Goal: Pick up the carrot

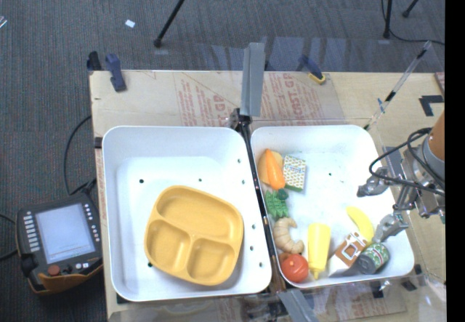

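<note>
The orange carrot [272, 168] lies against the left wall of the right bin [327, 137], its green leafy top [276, 203] pointing toward the front. My gripper [379, 206] hangs over the right side of that bin, well to the right of the carrot and apart from it. Its two fingers [369, 187] are spread open with nothing between them.
A patterned small box [294, 171] touches the carrot's right side. Toward the front lie a croissant [288, 235], a tomato [294, 267], a yellow block [318, 249], a banana [360, 224], a small carton [350, 250] and a can [373, 258]. The left bin [123, 153] holds a yellow divided plate [194, 235].
</note>
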You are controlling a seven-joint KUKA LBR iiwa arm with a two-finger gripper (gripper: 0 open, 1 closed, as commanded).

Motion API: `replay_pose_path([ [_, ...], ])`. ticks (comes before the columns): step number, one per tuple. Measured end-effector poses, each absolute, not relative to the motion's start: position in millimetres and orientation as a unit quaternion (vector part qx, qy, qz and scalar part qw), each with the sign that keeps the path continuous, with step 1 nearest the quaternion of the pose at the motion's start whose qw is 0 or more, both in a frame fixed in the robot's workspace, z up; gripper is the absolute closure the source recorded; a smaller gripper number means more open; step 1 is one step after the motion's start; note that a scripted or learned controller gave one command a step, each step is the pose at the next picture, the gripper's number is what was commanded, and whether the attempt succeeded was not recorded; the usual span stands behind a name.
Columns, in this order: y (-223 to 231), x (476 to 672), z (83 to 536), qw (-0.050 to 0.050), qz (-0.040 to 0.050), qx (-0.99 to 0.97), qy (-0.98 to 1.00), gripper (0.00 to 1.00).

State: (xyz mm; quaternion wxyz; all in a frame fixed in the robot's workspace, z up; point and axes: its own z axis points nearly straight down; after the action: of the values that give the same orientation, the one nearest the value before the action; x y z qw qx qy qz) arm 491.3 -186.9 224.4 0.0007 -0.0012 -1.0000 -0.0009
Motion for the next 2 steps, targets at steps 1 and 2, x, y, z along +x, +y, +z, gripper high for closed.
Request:
replay_pose_path([
  [1, -80, 553.2, 132, 0.006, -0.0045, 0.036, -0.999, 0.00],
  [2, -84, 609.0, 93, -0.005, -0.0001, -0.086, -0.996, 0.00],
])
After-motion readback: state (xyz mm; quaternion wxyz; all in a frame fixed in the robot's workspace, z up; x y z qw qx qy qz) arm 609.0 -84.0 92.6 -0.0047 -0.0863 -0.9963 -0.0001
